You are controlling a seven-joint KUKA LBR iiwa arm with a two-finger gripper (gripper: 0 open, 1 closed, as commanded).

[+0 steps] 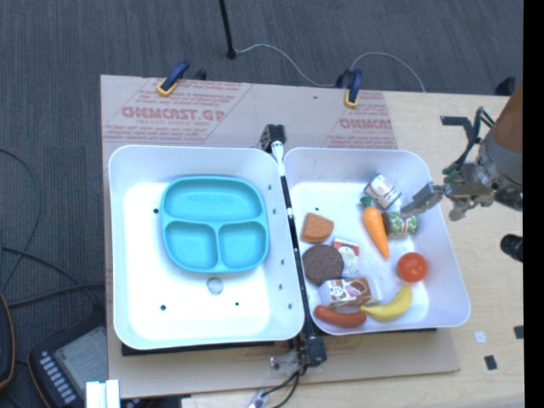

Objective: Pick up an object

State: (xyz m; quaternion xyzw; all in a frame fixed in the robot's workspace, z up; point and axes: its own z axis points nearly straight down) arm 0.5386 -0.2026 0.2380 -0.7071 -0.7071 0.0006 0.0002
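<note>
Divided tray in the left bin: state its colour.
Light blue tray, seen in the camera view.

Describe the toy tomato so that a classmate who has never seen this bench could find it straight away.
Look in the right-hand shallow white bin, toward its right wall. The small round red toy tomato lies just above the yellow toy banana, right of the orange toy carrot. It alone is a red ball.

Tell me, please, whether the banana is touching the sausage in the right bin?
Touching. In the camera view, the banana's left end overlaps the sausage's right end near the right bin's front wall, with no white floor visible between them.
</note>
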